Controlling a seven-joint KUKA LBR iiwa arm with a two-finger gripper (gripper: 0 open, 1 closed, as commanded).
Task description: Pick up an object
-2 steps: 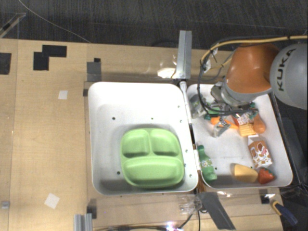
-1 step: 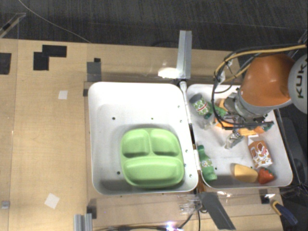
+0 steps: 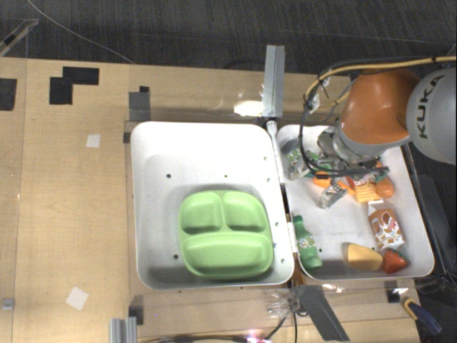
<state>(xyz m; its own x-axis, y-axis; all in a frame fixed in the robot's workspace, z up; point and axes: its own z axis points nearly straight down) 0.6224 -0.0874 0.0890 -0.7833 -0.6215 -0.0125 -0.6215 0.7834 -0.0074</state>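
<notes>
Arm point(image 3: 389, 113) reaches in from the right and sits low over the upper part of the right bin point(image 3: 421, 263), wrist and orange band blocking most of what's under it. Gripper point(image 3: 330, 186) is down among the clutter there; can't tell its state, too much is hidden, and nothing is clearly held. Candidate objects are all in the right bin: orange pieces point(image 3: 368, 188) just beside the gripper, a small printed packet point(image 3: 385, 229) below them, a yellow wedge point(image 3: 362, 256) touching a red piece point(image 3: 395, 261) near the lower edge, a green bottle point(image 3: 305, 243) lying along the left wall. Likely target is the orange cluster, since that's where the arm is lowered, judging by pose alone. Left bin point(image 3: 153, 156) has a green divided tray point(image 3: 225, 233), well apart from the arm, not in play. Objects sit loose and jumbled, so a grab may well catch edges or slip.
</notes>
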